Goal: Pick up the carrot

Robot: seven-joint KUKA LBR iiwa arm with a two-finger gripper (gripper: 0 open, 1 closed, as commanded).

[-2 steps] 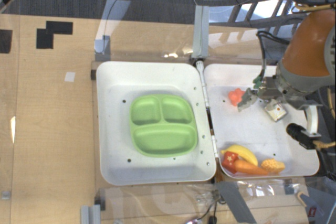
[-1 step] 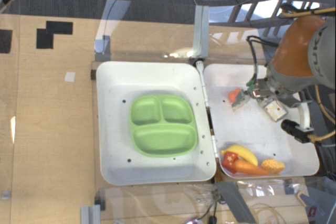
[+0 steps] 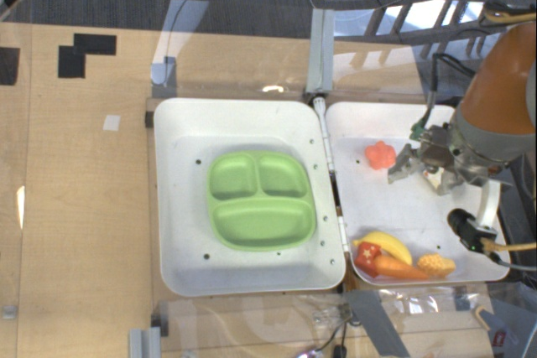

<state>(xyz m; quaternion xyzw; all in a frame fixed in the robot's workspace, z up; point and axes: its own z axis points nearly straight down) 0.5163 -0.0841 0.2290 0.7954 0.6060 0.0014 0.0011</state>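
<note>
1. The long orange carrot (image 3: 401, 268) lay at the right white bin's (image 3: 357, 130) near edge, touching a yellow banana (image 3: 388, 246).
2. The metal two-finger gripper (image 3: 424, 165) hovered open, holding nothing, beside a small pink-red toy (image 3: 380, 155).

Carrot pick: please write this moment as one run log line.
carrot: near edge of right bin, beside banana | gripper: above bin, apart from carrot | pick: not yet done

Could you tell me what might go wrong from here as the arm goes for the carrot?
The carrot lies in the right bin's near corner, pressed between a banana, a red piece and a yellow-orange piece, so a neighbour may get grabbed or pushed instead. The bin walls there leave little room. The gripper sits well off, near a pink item.
</note>
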